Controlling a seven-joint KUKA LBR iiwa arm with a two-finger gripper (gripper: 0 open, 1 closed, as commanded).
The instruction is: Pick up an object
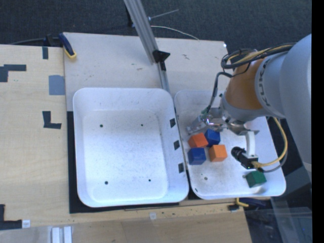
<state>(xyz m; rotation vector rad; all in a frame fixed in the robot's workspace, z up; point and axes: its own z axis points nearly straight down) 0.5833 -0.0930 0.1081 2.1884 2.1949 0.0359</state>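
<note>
Your gripper (205, 121) hung just above the orange block (198, 140) and blue block (213, 136), both squarish cubes with no long axis. You could not tell the jaws' state; the wrist hid them.

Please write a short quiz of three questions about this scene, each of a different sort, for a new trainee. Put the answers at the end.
1. True or false: all the blocks lie in the right bin.
2. Multiple choice: which block lies nearest that bin's front right corner, apart from the cluster? A) the green block B) the upper blue block C) the lower orange block
3. Fill in: the cluster near the gripper holds two orange blocks and ___ blue blocks.

Key:
1. True. The left bin shows bare white floor with dark specks.
2. A
3. Two: the upper one and the lower blue block, beside the upper orange block.
</note>
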